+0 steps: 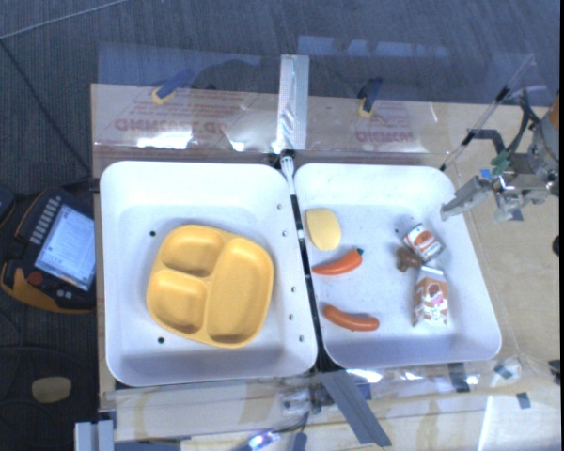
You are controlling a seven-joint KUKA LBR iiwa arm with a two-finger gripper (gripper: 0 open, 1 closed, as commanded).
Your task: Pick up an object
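Carrot [338, 263] lies in right bin [470, 252], left-centre, well apart from gripper [508, 195] at the bin's right edge | jaw state: cannot tell | carrot glossy orange, tapered; sausage [351, 319] smooth; left bin's yellow tray [210, 284] three-sectioned, plastic

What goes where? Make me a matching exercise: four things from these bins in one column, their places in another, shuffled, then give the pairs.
Things:
1. yellow divided tray
2. toy carrot
3. toy sausage
4. small carton

Places:
A. right bin, near its front edge, left of centre
B. left bin, in the middle
C. right bin, towards its right wall
D. right bin, just below the pale yellow round piece

Pairs: 1-B, 2-D, 3-A, 4-C
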